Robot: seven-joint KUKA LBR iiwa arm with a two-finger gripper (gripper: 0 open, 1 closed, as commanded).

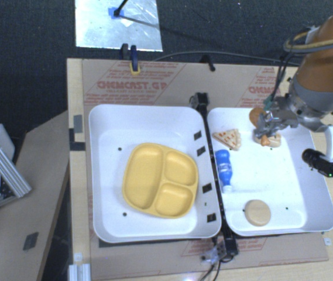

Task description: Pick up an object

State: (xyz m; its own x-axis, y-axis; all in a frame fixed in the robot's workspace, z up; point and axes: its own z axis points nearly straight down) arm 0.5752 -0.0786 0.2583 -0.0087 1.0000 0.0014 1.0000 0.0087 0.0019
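Bench: tan board (154, 81) under two glossy white bins.
Left bin (105, 157): smooth yellow three-compartment tray (160, 180).
Right bin (312, 198): left of its centre, blue bottle (223, 167); nearer, round tan disc (258, 212); farther, triangular wedge (227, 137).
Gripper (267, 127): over pale food piece (270, 139) in the bin's far corner.

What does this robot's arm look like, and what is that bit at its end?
The arm is a thick, rounded grey limb with a broad orange band above the wrist. A dark cable loops along its side. At its end sits the tool, a small cluster of grey metal parts, far slimmer than the arm that carries it.
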